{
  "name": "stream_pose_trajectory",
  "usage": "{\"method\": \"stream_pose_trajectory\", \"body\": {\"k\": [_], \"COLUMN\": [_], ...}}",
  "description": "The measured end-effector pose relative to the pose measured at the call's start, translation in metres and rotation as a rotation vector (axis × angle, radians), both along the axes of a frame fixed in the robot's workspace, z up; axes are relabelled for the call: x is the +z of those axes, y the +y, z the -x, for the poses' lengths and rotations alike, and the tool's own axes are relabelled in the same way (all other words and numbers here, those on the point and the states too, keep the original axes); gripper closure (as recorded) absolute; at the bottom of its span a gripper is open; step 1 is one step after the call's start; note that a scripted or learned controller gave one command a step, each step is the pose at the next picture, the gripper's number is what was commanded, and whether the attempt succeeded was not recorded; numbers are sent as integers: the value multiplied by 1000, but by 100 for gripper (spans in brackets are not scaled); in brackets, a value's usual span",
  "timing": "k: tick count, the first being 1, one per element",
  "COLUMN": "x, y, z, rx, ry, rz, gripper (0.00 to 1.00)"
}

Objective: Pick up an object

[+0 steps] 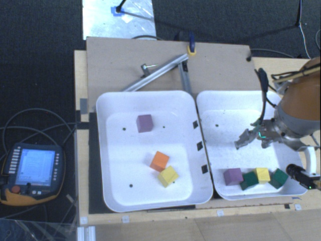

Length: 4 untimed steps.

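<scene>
Claw (245, 138) hovers mid-right of frame over right bin (220, 102); open or closed state cannot be told. Purple block (232, 175), yellow block (263, 174), two green blocks (248, 180) lower right. No legible writing.

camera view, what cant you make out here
- Claw: small and blurred in the camera view, so open or shut is unreadable.
- Arm: cut off by the right edge.
- Dark green block: partly covered by a black part of the arm.
- White piece beside the orange cube: too faint against the left bin to identify.
</scene>
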State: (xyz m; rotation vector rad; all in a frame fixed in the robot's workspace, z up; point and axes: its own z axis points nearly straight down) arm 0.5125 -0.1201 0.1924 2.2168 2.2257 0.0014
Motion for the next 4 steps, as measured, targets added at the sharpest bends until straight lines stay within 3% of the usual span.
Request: {"method": "stream_pose_trajectory", "body": {"k": [1,3,4], "x": [0,-105,-92], "y": [0,-8,-9], "z": [0,-3,-5], "rx": [-1,-1,1], "ry": [-1,4,-3], "rz": [0,0,1], "gripper": [0,0,100]}}
